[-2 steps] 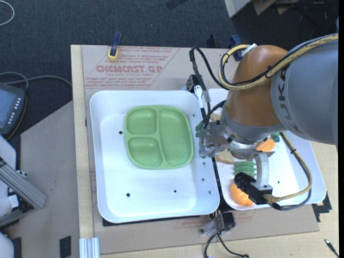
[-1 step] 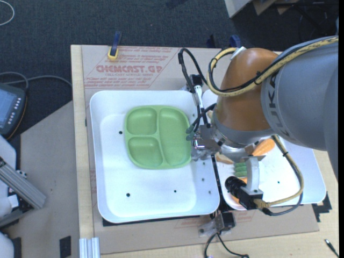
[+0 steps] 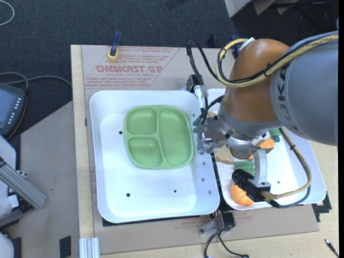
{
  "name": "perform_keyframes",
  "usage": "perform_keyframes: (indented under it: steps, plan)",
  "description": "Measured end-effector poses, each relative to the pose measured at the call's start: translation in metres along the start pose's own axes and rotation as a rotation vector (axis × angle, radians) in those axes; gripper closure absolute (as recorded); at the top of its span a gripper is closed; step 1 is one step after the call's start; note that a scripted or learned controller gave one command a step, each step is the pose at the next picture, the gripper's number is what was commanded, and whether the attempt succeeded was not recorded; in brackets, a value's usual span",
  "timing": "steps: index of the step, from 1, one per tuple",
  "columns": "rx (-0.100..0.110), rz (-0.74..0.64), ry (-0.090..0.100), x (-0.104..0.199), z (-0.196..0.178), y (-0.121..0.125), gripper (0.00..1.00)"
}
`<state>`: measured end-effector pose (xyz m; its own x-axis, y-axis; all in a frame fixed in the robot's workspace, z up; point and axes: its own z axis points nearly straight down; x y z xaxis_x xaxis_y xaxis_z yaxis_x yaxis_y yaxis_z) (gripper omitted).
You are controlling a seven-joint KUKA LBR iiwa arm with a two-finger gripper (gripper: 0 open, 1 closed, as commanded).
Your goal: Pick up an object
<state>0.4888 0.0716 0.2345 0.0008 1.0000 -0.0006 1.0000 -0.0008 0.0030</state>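
An orange object [image 3: 242, 194] lies at the near edge of the right bin [image 3: 312, 171], just beside a green piece [image 3: 244, 166]. Above them hangs the gripper [image 3: 236, 155], its wrist hiding everything below. Farther left, a green divided plate [image 3: 159, 136] rests in the left bin [image 3: 113, 176].

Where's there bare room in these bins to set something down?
Left bin: open floor along its near and left walls, around the green divided plate. Right bin: crowded, with the arm overhead and orange pieces beneath.

Green divided plate [image 3: 159, 137]: smooth matt plastic. White bins [image 3: 107, 160]: smooth plastic. Orange band [image 3: 258, 79]: glossy.
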Motion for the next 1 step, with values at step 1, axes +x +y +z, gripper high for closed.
perform_keyframes:
  steps: [1]
  plan:
    - [0.008, 0.0, 0.001, -0.0036, 0.0193, -0.0058, 1.0]
